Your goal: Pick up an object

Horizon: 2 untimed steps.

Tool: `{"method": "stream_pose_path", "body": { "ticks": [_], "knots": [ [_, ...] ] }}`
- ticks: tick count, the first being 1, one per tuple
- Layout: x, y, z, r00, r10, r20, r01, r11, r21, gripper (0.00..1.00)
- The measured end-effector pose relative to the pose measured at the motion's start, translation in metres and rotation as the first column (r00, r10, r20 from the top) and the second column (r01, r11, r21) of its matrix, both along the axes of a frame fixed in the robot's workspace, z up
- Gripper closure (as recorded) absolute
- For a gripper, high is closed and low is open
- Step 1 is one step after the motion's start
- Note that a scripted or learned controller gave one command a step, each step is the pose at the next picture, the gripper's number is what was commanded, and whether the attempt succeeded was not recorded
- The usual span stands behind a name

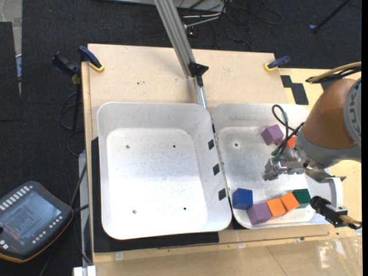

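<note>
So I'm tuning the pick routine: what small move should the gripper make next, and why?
Probably shift up-left toward the upper purple block before descending. The gripper sits in the right bin over bare floor, with that purple block just above it and the blue block and the row of blocks below. Nothing shows between its fingers.

Two bins sit side by side on the bench [149, 68], the left bin [115, 154] touching the right bin [230, 125] along their shared rims. In the right bin, one block [272, 134] lies near the far right corner. Four more blocks form a row along the near rim: a block [242, 198] nearest the shared rim, then a second [259, 213], a third [277, 206] and a fourth [301, 198] (the last three touching one another). The gripper [278, 169] hangs over the bin's middle, between the lone block and the row.
</note>
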<state>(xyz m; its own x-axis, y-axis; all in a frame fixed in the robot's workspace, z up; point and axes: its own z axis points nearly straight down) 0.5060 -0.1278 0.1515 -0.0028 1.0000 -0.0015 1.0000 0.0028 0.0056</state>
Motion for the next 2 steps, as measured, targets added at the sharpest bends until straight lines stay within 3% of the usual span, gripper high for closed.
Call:
{"method": "stream_pose_path", "body": {
  "ticks": [1,2],
  "knots": [
    [0.002,0.0,0.053,1.0,0.001,0.001,-0.001,1.0,0.0,1.0],
    [0.027,0.047,0.049,1.0,0.005,-0.003,-0.005,1.0,0.003,1.0]
  ]
}}
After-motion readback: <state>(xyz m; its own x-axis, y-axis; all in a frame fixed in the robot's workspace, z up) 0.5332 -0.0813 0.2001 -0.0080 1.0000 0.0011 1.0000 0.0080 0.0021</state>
